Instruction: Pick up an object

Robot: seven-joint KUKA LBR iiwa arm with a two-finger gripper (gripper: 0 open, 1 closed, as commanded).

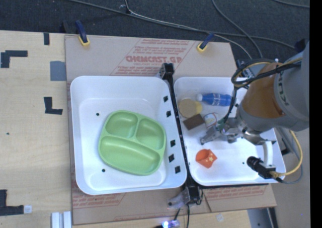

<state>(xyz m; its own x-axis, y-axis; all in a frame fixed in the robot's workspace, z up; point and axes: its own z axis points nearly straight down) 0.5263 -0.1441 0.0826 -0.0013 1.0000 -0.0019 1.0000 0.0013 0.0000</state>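
Two white bins sit side by side on the bench, and we count their contents from the left. One thing lies in the left bin: a green plate with three compartments, flat on the floor and slightly toward the near side. A black divider runs between the bins.

Four loose objects lie in the right bin. We see one tan disc near the far-left corner, one brown block just in front of it and touching or nearly so, one blue bottle with a white cap lying on its side toward the far wall, and one orange-red piece alone on the near floor, apart from the rest.

One arm comes in from the right, its orange band above the wrist. The gripper reaches low over the middle of the right bin, its tips just beside the block and between it and the orange-red piece. We cannot tell whether it is spread or closed, and nothing visibly sits in it. All four objects rest on the bin floor.

Two clamps, one left and one right, hold the cardboard at the far edge.
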